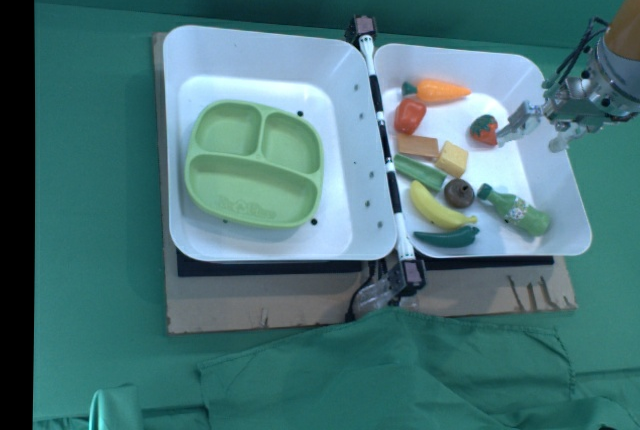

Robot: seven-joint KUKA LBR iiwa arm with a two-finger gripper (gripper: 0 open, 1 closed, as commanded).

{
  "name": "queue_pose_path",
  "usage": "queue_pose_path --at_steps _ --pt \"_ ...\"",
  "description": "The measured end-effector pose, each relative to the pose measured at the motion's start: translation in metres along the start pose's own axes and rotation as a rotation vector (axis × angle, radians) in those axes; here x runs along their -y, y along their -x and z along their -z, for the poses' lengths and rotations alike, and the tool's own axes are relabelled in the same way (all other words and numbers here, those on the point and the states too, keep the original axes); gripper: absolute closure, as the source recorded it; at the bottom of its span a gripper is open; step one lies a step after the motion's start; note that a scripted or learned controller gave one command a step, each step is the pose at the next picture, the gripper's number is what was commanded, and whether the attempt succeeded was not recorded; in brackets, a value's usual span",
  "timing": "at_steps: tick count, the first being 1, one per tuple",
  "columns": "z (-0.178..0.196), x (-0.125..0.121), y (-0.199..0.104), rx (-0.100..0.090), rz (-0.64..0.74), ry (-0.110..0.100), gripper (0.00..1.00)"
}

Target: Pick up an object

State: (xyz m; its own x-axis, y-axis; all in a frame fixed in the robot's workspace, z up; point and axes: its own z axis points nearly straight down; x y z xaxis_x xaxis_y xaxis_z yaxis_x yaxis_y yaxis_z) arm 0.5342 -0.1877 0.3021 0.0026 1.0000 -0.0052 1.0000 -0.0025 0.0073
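Two white bins sit side by side on a brown board over green cloth.

Left bin [345, 118]: holds one light green divided plate [254, 163], three compartments, lying flat near the bin's left side. Nothing rests in any compartment.

Right bin [560, 208]: holds the toy food.
- carrot [440, 90], at the far end, lying crosswise, leaves toward the divider.
- red pepper [409, 115], just below the carrot, near the divider.
- strawberry [484, 129], to the right, apart from the others, just beside the gripper's nearer fingertip.
- brown block [418, 146] and yellow cheese cube [452, 159], side by side mid-bin, touching or nearly so.
- cucumber [420, 173], slanted, below the brown block.
- small brown round piece [459, 192], just off the cucumber's lower end.
- banana [438, 208], curved, below the cucumber.
- dark green chilli [448, 237], at the near wall.
- green bottle [514, 211], lying on its side at lower right, cap toward the round piece.

Gripper [540, 126]: enters from the right, above the right bin's right wall. Fingers spread apart, nothing between them. One fingertip points toward the strawberry, the other lies over the bin's rim. All objects lie on the bin floor; none lifted.
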Motion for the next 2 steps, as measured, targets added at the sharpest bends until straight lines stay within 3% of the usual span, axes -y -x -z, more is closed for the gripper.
queue_pose_path --at_steps 2 --pt "0.0004 0.0016 -0.0004 -0.002 -0.001 -0.002 0.0"
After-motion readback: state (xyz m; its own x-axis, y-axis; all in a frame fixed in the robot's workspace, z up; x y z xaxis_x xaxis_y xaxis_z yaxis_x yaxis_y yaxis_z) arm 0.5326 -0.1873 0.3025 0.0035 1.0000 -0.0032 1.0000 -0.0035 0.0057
